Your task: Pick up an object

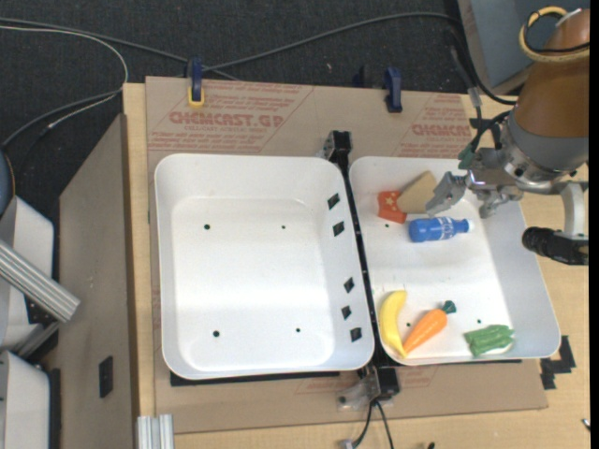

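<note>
My gripper (466, 197) hangs over the back of the right bin (510, 260), its two fingers spread apart with nothing between them. Just below it lies a blue bottle (436, 229) on its side. To the left are a red block (391, 206) and a tan wedge (418, 191). Near the bin's front edge lie a yellow banana (391, 318), an orange carrot (426, 328) and a green toy (489, 340).
The left bin (248, 260) sits beside the right one, split by a black divider (351, 241). Both rest on a cardboard sheet (281, 110) held by a yellow clamp (196, 82) and a blue clamp (393, 90). Cables run along the back.
</note>
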`<state>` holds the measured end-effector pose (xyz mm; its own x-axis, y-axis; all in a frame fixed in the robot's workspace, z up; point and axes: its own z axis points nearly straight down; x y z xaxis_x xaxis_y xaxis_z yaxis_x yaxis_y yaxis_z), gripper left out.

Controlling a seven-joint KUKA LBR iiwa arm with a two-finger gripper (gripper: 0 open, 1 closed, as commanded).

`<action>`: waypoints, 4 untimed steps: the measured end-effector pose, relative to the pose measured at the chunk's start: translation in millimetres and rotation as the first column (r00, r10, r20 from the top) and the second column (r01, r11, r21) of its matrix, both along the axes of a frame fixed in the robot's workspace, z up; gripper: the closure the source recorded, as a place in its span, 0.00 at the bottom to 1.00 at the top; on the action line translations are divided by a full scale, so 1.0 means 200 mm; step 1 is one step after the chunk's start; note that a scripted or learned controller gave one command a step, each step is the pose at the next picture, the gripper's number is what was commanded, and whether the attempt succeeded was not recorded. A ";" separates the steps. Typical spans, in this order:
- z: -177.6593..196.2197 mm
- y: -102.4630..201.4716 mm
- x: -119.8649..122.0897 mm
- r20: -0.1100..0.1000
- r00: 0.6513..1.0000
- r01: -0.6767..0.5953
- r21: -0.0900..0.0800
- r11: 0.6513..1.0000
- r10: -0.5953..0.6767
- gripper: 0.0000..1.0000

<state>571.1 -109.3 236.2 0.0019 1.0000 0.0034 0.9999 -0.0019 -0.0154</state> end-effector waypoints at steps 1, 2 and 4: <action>0.04 0.00 0.01 0.014 1.000 -0.003 -0.002 1.000 0.003 0.00; -0.28 0.01 0.03 0.007 1.000 -0.001 -0.001 1.000 0.001 0.00; -0.77 0.03 0.04 0.010 1.000 -0.002 -0.001 1.000 0.002 0.00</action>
